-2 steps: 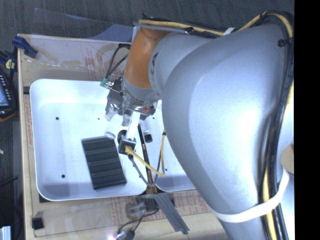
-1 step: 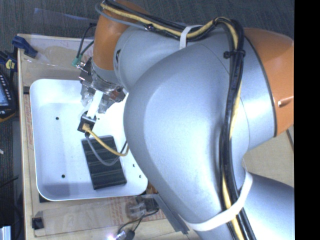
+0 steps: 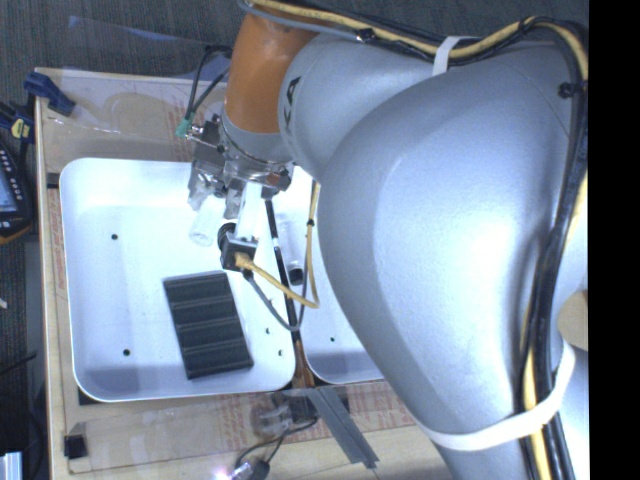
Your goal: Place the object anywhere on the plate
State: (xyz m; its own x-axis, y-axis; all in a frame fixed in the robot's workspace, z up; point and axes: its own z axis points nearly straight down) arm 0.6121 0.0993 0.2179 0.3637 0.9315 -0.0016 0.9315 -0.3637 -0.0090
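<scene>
Inspection runs from the left edge across. The left shallow white plastic bin (image 3: 90,268) is sitting on the wooden table (image 3: 150,433). Inside it, a dark grey ribbed rectangular block (image 3: 207,325) is lying flat on the bin floor toward the near wall, slightly skewed. It is judged to be the likeliest candidate for the plate named in the task, though that is an inference; no round dish is presenting itself.

Further right, the tool (image 3: 215,203) is hanging over the upper middle of the same bin, below the orange band (image 3: 262,68) of the grey arm (image 3: 440,228). A pale, partly see-through item (image 3: 204,230) is showing at the tool's lower tip; whether it is the task's object or part of the tool cannot be settled, so the object's whereabouts are reported as uncertain. The state of the tool cannot be told: the tip is small, pale against the white bin, and partly crossed by cabling. No grasp is being recorded.

Relative position: the ribbed block is lying at about six o'clock from the tool, apart from it, with bare bin floor between them.

Step in hand, as a judgement: the arm is either working at the pick-up or carrying toward the block. The next move is calling for travel toward six o'clock and a descent over the block's middle.

At the far right, the right white bin (image 3: 335,363) is lying largely under the arm.
</scene>
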